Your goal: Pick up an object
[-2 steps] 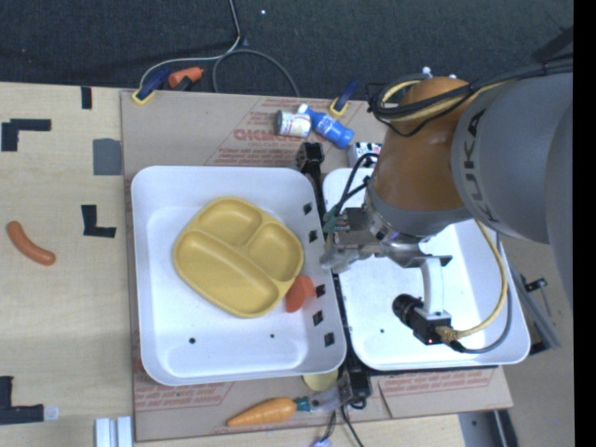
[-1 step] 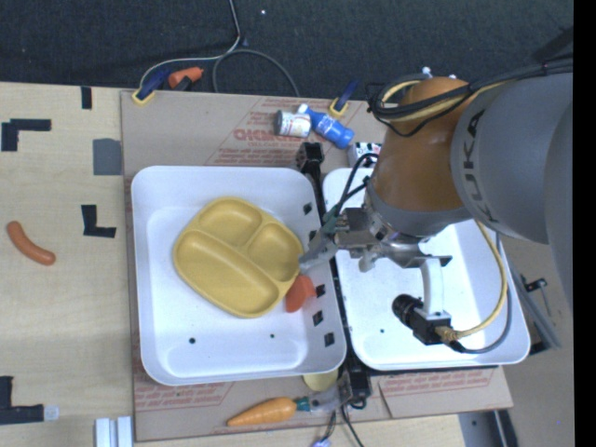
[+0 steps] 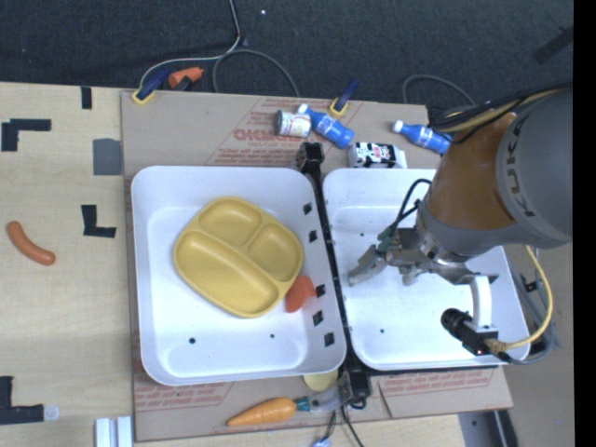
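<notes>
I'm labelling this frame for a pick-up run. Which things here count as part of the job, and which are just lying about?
Part of the job:
gripper, over the right bin
yellow divided plate in the left bin
small orange-red piece beside the plate

Lying about, outside the bins:
toy carrot
sausage
two blue-and-white bottles

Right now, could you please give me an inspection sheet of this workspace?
Surface: cardboard sheet under two white bins, left bin and right bin.
Job's things: yellow tray and a red piece beside it, both in the left bin.
Clutter: bottles behind the bins; carrot in front; sausage far left.
Gripper: gripper over the right bin, nothing between its fingers.
Cables: black cable at the back.
Surroundings: dark carpet.
</notes>
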### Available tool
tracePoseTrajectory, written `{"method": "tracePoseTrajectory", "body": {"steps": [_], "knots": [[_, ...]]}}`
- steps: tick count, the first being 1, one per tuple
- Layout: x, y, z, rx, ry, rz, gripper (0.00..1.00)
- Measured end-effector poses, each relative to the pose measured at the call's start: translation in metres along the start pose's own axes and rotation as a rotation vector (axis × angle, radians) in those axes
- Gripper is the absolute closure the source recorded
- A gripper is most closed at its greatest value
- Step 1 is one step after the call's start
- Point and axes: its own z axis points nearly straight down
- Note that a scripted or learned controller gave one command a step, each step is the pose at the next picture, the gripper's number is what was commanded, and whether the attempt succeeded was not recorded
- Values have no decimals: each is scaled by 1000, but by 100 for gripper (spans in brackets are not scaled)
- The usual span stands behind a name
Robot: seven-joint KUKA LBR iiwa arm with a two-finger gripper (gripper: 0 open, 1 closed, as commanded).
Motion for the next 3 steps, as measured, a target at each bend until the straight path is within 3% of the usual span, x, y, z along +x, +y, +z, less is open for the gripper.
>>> {"method": "tracePoseTrajectory", "body": {"steps": [1, 2, 3], "knots": [[-55, 59, -34, -12, 0, -7, 0], [-43, -15, 43, 5, 7, -8, 0], [-120, 45, 2, -13, -2, -7, 0]]}}
